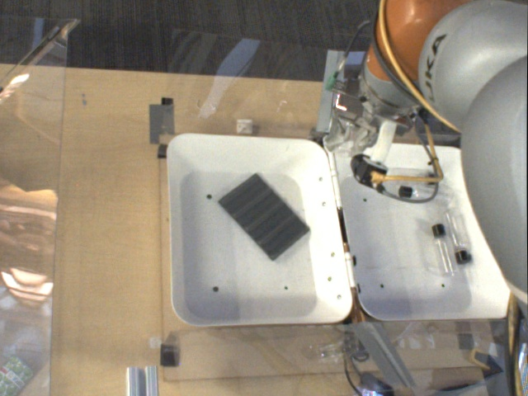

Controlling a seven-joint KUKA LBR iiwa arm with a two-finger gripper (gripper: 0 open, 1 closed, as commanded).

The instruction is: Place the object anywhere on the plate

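Robotics lab, wooden bench (99,221), two white bins (190,304), clear safety panel (25,188)

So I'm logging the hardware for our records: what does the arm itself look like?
The arm is smooth, rounded and light grey, with a glossy orange band above the wrist. Dark lettering is printed on the grey shell beside it, and a thin yellow cable curves past the band.

Two white bins on the surface (107,221), first bin (190,254) around the one dark ribbed plate (264,215), second bin (396,258) right of the plate, seemingly two clear tubes (450,244) with black ends farther right of the plate, one small pale cube (243,126) beyond the plate
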